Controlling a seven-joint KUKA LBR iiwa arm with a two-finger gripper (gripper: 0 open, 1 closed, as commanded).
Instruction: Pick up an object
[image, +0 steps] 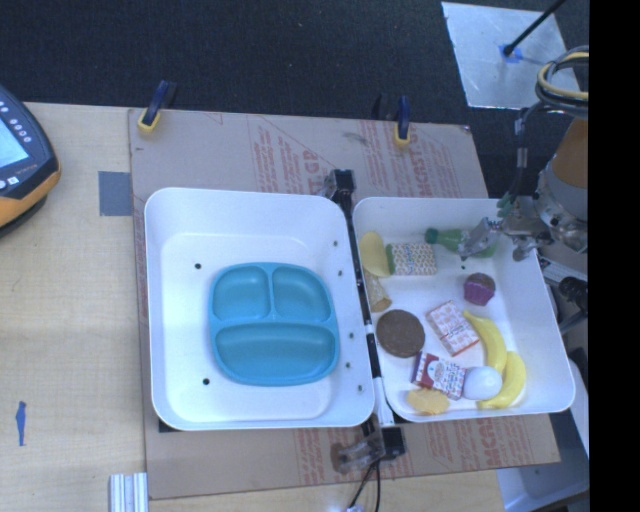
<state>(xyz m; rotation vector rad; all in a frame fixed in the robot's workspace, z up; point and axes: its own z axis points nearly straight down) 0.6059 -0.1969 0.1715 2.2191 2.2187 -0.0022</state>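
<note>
At the near edge of the right bin (560, 385) lay a white egg (483, 382), touching a yellow banana (500, 358) that curved along the right wall. Just left of the egg sat a red and white packet (439, 374) and a small yellow chip (429, 402). A bit farther back were a round brown cookie (400, 333) and a red checked card (453, 328). Past those sat a purple ball (479, 289). Near the far wall were a pale yellow piece (375, 254), a dotted little box (413, 258) and a green toy (447, 238). My tool (505, 232) was over the far right corner, beside the green toy. I could not tell if it was gripping anything. In the left bin (180, 215) lay a blue plate (272, 323) with three parts. Both bins sat on the brown surface (80, 330).
</note>
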